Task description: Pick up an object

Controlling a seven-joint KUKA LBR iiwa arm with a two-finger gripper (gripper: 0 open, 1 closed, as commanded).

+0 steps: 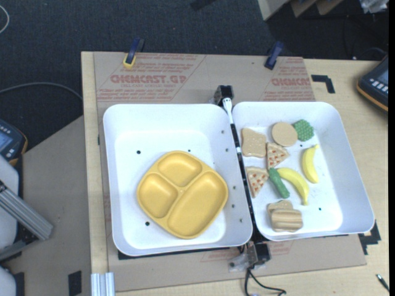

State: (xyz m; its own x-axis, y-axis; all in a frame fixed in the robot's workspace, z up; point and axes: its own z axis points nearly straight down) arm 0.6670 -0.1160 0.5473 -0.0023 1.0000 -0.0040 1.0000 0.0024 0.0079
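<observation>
Right at the start of the job, with nothing picked up yet; no way to tell if the jaws are spread or pressed together; in the right bin [345,165], a bunch of toy food to pick from: a slice of toast [253,142] near the wall in the middle, a round tan cookie [284,134] just beside it, a bumpy green piece [303,129] touching the cookie, two little pizza slices [276,155] [257,180], a green pickle [278,182] lying up against a long banana [295,184], a short banana [310,164] a bit apart, and a tan bread chunk [284,217] alone at the near end; in the left bin [117,165], just a yellow plate [182,193] with three parts, lying flat; next, probably best to choose one piece with room around it, like the bread chunk or the short banana; then come down from straight above with space on both sides; harder with the crowded pieces, since a nudge could push the ones beside them
</observation>
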